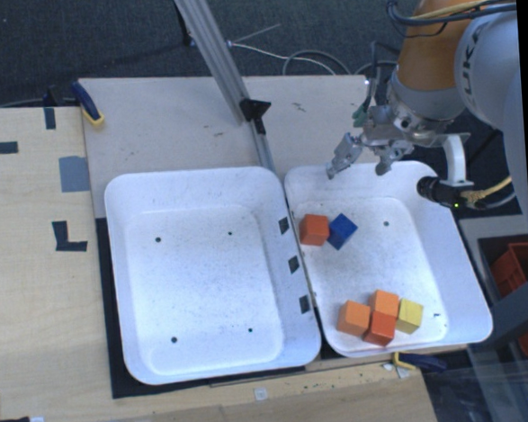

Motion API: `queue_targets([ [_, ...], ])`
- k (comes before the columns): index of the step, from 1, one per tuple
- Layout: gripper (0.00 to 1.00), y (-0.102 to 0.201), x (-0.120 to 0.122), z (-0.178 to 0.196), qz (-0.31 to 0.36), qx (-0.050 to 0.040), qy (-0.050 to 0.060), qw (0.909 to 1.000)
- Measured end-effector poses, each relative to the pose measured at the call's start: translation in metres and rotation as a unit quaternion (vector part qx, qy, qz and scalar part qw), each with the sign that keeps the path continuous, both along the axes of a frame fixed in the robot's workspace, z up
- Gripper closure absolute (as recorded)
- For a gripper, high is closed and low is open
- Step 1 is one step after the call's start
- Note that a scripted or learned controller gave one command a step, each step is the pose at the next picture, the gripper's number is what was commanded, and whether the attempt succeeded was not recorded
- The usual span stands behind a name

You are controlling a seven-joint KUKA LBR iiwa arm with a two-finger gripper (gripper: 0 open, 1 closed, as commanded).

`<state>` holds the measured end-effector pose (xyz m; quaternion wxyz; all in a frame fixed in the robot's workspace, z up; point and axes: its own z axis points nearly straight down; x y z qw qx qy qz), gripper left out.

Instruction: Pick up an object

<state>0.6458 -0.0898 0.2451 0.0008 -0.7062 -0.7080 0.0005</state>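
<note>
While no object is yet held, candidates lie in the right bin [446, 238]: an orange cube [314, 229] touching a blue cube [342, 231] toward the far left; a near cluster of a light orange cube [353, 317], an orange block [385, 303], a red-orange cube [379, 329] and a yellow cube [409, 315], packed together. Gripper [360, 161]: above the bin's far rim, fingers spread apart, nothing between them. Left bin [123, 260]: alongside. Step, as judged: approach. Next move calls for descent onto one cube, preferably the orange-blue pair, being less crowded.
</note>
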Motion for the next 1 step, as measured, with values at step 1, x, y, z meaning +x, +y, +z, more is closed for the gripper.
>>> queue_targets([
  [1, 0.0, -0.0191, -0.021, -0.131, 0.001, -0.0014, -0.009, 1.0],
])
